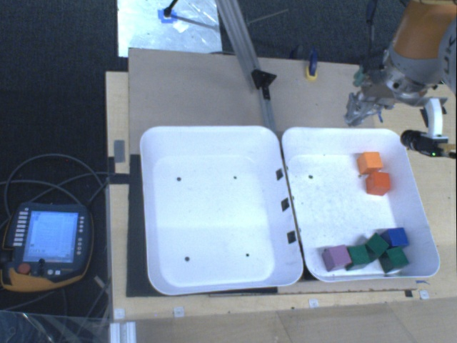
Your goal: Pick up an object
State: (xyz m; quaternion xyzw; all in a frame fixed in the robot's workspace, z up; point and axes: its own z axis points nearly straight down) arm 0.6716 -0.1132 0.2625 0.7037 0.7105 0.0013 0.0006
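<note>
- While the pincer [363, 109] hangs at the upper right of the frame, just above the far rim of the right bin [421, 213], nothing sits between its fingers; whether they are spread or closed cannot be told at this size.
- Arm: grey wrist with the orange band [423, 27] above it, entering from the right edge; cables loop near the top right.
- Nearest candidates: two orange blocks, one lighter [369, 163] and one darker [378, 184], touching or nearly so, in the upper right part of the right bin, below the pincer in the frame.
- Further candidates, along the lower rim of the same bin: a purple block [335, 257], two green blocks [359, 254] [377, 246], a blue block [395, 237] and a dark green one [393, 260], packed tight against each other in the lower right corner.
- Left bin [153, 191]: bare white floor with small dark dots.
- Outward: brown surface [193, 84] under both bins; a grey pole [239, 27] slants down from the top; a teach pendant [48, 245] with cables lies at lower left.
- Progress, judged: pick not yet made. Nothing gripped or lifted; all blocks rest in the bin. Left to do: move over a block, descend, close, lift. The orange pair looks the easier target, being clear of the crowded corner.
</note>
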